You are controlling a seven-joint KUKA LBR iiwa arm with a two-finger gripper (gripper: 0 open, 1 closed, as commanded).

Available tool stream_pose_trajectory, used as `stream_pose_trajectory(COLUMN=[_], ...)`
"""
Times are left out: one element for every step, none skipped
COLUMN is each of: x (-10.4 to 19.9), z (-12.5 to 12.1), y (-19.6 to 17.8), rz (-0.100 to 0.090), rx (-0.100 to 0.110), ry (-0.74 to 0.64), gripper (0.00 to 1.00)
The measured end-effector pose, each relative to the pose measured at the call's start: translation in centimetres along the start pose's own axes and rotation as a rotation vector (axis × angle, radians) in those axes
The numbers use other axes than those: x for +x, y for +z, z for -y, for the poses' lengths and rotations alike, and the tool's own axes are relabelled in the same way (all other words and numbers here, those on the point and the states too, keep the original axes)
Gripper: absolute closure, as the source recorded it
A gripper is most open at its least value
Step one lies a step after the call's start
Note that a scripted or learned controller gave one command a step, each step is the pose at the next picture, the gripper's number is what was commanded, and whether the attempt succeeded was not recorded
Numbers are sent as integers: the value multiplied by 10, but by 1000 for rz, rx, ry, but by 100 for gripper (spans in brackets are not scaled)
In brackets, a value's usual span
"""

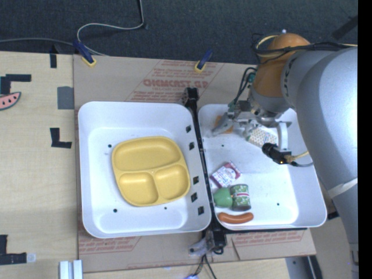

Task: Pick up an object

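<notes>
White bins sit side by side on brown cardboard [168,80]. I am the gripper [224,124], and I am low at the 11 o'clock corner of the right bin [308,214], near the wall between the two bins. I cannot tell if I am wide or narrow. A small orange bit [223,119] shows right beside me, but I cannot tell if I am touching it or what it is.

My grey arm [325,109] comes in from 3 o'clock. My orange band [279,68] is at 1 o'clock from me.

The things to pick are all in the right bin. A spotted packet [260,136] lies just beside me at 4 o'clock, under my wrist. A pink and white packet [225,173] lies near the middle of the bin, at 6 o'clock from me. Below it, a green can [240,196] lies on its side, and a green ball [222,197] touches it at 9 o'clock. A red sausage [235,217] lies by the bin's 6 o'clock rim, just under the can and the ball.

The left bin [93,156] holds a yellow tray [151,170] with three parts. It sits flat in the middle.

Two blue and yellow clips [86,54] pinch the cardboard at its 12 o'clock edge. A thin cable [110,25] loops over the dark floor behind them.
</notes>
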State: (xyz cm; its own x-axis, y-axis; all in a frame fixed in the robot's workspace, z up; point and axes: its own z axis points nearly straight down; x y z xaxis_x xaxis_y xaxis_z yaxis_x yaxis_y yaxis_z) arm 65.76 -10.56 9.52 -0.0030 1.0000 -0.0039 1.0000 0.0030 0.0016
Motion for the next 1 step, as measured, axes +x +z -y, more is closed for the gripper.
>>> stream_pose_trajectory(x=[0], z=[0], y=[-10], rz=[1], rx=[1], ry=[-1], gripper=[100])
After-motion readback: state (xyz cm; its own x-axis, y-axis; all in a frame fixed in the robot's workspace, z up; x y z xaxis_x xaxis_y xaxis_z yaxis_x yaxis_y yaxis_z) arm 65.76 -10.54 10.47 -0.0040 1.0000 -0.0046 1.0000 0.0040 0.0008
